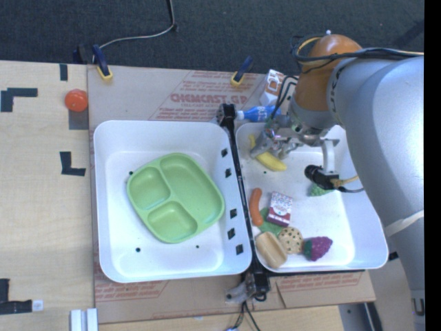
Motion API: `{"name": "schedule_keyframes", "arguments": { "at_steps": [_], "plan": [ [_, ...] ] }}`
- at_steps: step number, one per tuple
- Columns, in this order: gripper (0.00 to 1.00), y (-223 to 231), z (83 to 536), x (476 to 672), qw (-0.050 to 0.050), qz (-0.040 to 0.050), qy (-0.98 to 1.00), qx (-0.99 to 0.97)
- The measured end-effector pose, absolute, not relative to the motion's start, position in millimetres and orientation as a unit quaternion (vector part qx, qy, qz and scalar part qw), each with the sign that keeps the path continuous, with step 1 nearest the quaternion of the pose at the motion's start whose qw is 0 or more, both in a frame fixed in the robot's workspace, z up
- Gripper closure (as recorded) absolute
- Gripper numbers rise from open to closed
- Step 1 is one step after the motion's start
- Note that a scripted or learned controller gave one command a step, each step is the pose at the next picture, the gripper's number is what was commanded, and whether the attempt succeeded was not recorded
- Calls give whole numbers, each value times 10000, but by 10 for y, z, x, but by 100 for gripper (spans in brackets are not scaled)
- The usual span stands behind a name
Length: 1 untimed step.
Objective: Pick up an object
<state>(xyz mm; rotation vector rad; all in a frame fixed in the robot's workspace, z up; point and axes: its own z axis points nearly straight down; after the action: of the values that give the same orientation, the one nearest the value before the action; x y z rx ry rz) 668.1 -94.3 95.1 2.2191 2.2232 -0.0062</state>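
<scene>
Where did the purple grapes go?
The purple grapes lie in the right bin, near its front edge, just right of the cookie and the bread roll.

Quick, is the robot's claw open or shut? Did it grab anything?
End effector: low in the right bin, just above the banana; open or shut cannot be told, and no grab is visible.
</scene>
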Motion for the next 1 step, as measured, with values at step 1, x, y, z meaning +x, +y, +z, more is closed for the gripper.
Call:
{"name": "schedule_keyframes", "arguments": {
  "at_steps": [1],
  "plan": [
    [100, -430, 1850, 5878, -2, 5, 7079, 7063]
  ]
}}
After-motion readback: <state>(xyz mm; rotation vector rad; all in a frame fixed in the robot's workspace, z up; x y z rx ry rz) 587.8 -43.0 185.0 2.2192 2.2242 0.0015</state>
